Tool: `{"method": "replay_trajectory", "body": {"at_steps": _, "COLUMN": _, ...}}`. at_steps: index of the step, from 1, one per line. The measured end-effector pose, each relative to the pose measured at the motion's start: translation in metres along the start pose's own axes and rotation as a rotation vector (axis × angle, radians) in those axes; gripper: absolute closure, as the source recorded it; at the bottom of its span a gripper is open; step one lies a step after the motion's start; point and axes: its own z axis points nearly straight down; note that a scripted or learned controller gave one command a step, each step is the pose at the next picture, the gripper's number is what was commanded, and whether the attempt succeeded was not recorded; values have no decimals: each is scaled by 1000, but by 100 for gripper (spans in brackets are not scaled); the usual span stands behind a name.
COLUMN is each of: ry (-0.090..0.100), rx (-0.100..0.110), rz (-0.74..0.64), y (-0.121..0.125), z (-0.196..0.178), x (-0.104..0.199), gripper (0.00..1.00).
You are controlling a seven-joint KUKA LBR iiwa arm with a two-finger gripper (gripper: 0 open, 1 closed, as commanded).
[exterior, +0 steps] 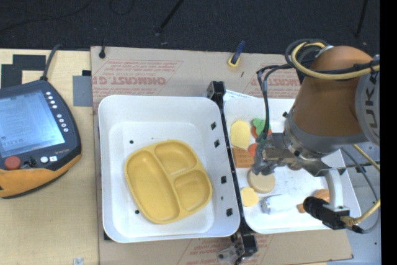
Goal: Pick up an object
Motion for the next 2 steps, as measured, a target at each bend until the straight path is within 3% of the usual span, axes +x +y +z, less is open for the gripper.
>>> {"method": "replay_trajectory", "body": {"at_steps": 2, "ry": 1, "rx": -15, "rz": -4, "y": 0, "z": -138, "x": 93, "gripper": 100}}
